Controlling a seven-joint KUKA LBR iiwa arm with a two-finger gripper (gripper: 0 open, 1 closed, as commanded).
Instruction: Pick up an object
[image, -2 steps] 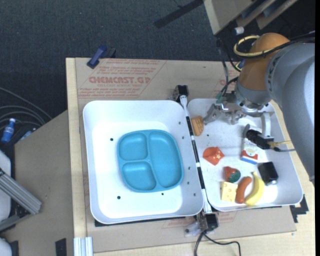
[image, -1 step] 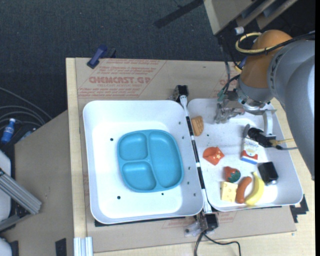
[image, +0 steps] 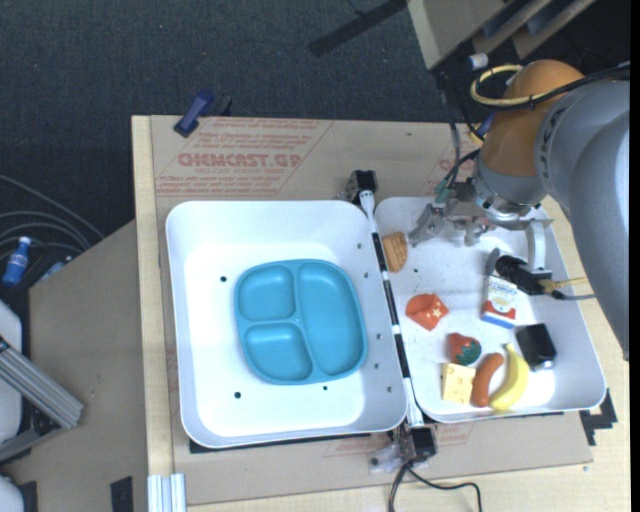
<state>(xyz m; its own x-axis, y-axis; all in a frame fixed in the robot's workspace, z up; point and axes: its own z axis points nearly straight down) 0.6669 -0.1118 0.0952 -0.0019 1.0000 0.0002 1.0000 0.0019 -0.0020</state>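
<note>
Camera view: the bench (image: 150, 300) carries two white bins. At nine o'clock, the left bin (image: 200, 240) holds a blue divided plate (image: 300, 320). At three o'clock, the right bin (image: 575, 350) holds a banana (image: 514, 380), sausage (image: 487, 378), cheese (image: 458, 384), red block (image: 427, 311) and cracker (image: 394, 251). At one o'clock the gripper (image: 462, 222) hangs above them; whether its fingers are open, I cannot tell.

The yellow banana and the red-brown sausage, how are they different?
The yellow curved banana is bright yellow; the red-brown sausage is dark reddish brown. The banana bends like a smile, while the sausage is nearly straight. The banana lies closer to the right white bin's outer wall; the sausage lies between it and the yellow cheese wedge. Both are long, rounded toy foods lying side by side, touching, in that bin.
</note>
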